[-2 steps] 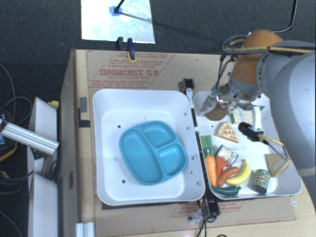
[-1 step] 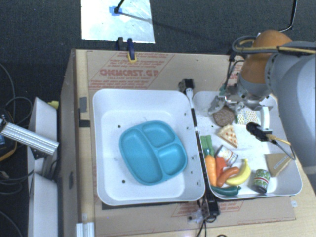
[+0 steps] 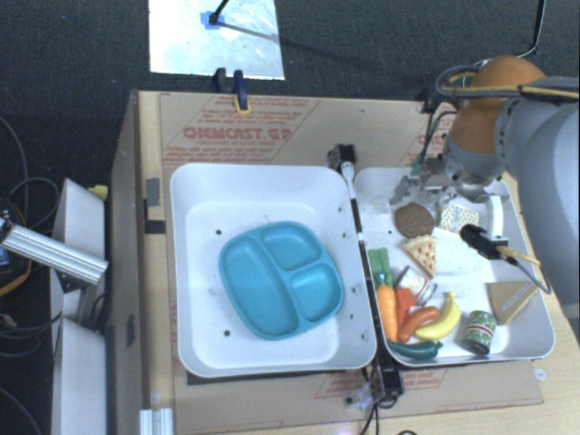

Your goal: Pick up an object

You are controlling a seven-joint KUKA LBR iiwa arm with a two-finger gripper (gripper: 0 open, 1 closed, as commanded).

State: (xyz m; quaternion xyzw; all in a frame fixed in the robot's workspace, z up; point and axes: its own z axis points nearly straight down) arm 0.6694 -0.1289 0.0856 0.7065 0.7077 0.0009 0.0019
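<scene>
So, the gripper (image 3: 419, 188) hangs low over the far end of the right bin (image 3: 536, 338), just beside a flat brown disc (image 3: 414, 218) that looks like a toy cookie or patty. From this angle I honestly can't tell whether the tool is open or clenched, and nothing is visibly caught in it, so I wouldn't call anything picked yet.

Why there? My guess is that the disc is the easiest target. It lies flat with some bare white floor around it, while the stuff at the near end is jammed together.

Contents:
- The right bin has all the clutter. A pizza slice (image 3: 421, 255) sits just below the disc, and a patterned packet (image 3: 459, 216) sits to the disc's right.
- At the near end, a carrot (image 3: 387, 308), a red sausage (image 3: 417, 320) and a banana (image 3: 441, 320) are packed side by side and touching.
- A dark green veggie (image 3: 412, 350) lies against the near wall, with a small can (image 3: 478, 331) just right of the banana.
- A tan wedge (image 3: 507, 297) sits off by the right wall.
- The left bin (image 3: 195, 243) holds only a blue divided plate (image 3: 279, 279), flat and roughly centred, with its compartments bare.

The pile near the divider looks risky to me, because a grab there could easily nudge a neighbour. The disc is thin though, so it probably needs a low, accurate pinch.
</scene>
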